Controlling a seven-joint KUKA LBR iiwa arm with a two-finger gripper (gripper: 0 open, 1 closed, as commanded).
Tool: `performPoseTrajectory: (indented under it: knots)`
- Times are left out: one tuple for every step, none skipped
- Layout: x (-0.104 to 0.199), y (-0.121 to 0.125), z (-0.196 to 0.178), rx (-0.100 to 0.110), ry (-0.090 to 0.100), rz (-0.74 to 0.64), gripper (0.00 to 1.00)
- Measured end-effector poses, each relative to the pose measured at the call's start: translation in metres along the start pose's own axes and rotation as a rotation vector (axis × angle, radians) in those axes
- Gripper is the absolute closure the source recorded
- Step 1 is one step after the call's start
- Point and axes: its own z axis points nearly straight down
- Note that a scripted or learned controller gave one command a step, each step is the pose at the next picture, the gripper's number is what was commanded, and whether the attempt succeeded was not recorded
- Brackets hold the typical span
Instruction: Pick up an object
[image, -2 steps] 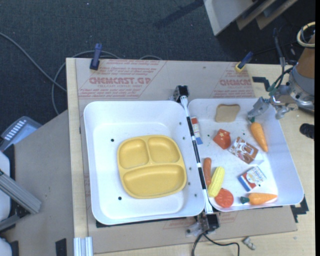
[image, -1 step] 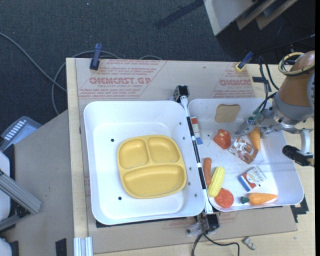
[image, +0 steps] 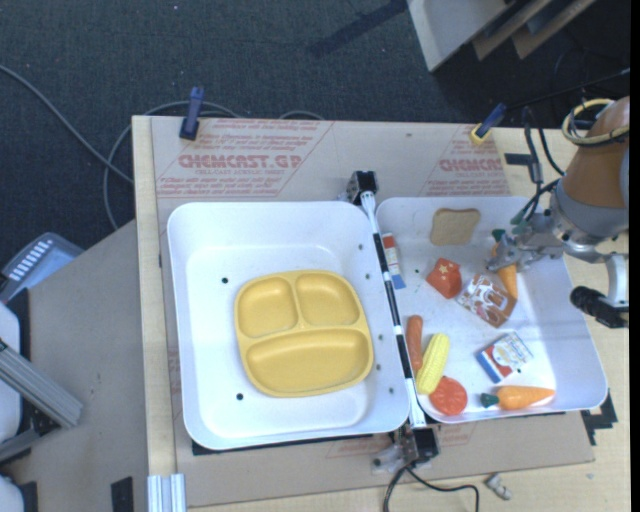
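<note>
While the arm (image: 590, 175) reaches into the right bin (image: 590, 360), its jaws pinch a small orange piece (image: 509, 279) just beside a wrapped snack (image: 487, 300).

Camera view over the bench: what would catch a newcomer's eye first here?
A yellow divided tray sits in the middle of the left bin. The right bin holds scattered toy food, such as a corn cob and a carrot. The gripper hangs over that bin's far right part.

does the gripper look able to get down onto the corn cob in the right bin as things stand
Probably yes. The corn cob lies with its top uncovered, though a hot dog and tomato crowd it. The gripper is over the same bin.
</note>
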Motion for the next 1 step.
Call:
performPoseTrajectory:
  knots:
    - [0.0685,0.0288,0.0104,0.024,-0.004,0.008,1.0]
